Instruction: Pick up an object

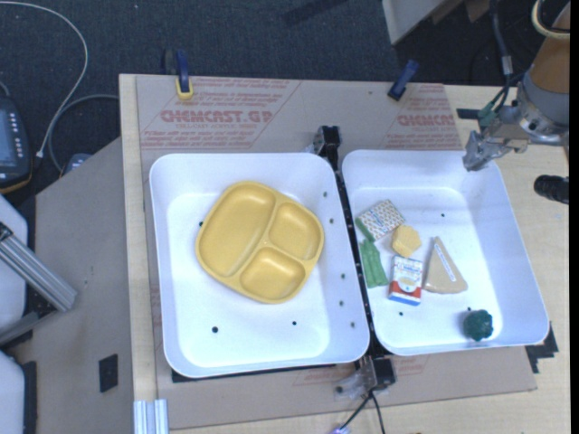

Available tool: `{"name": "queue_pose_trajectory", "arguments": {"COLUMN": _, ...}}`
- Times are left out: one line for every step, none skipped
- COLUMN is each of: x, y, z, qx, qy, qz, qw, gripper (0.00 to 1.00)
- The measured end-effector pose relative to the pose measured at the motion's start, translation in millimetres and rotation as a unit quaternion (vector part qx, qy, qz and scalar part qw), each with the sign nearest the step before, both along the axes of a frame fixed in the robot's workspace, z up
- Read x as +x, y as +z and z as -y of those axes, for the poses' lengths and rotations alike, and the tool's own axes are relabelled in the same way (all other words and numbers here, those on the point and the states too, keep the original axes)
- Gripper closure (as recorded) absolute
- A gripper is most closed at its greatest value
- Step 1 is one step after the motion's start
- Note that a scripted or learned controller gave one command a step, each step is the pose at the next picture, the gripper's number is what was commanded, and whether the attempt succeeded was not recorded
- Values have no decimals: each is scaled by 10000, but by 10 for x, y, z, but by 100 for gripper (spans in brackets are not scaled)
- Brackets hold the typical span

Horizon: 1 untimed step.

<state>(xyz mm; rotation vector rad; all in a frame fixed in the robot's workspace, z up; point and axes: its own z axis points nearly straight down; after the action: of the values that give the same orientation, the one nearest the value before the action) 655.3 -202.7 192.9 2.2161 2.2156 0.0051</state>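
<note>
Gripper [477,155] at far-right corner of right bin [516,233], above rim, nothing between fingers; open or shut: cannot tell at this size

Objects lie down-left of gripper, clustered mid-bin: patterned packet [381,217], yellow lump [406,240], green strip [371,259], red-white carton [406,280], tan wedge [444,268], long axis running toward near edge; teal ball [478,325] alone near front corner

Nearest candidates, by judgement: yellow lump, wedge

Left bin [172,269] holds yellow divided plate [260,240], well apart from gripper

Dark carpeted floor [226,25] beyond a brown board [271,107] clamped with a yellow clip [185,87]; white cable [63,107] looping at left
</note>
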Motion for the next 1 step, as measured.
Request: {"name": "queue_pose_trajectory", "arguments": {"x": 13, "y": 478, "z": 3, "qx": 3, "qy": 6, "qz": -4, "qw": 10000, "gripper": 100}}
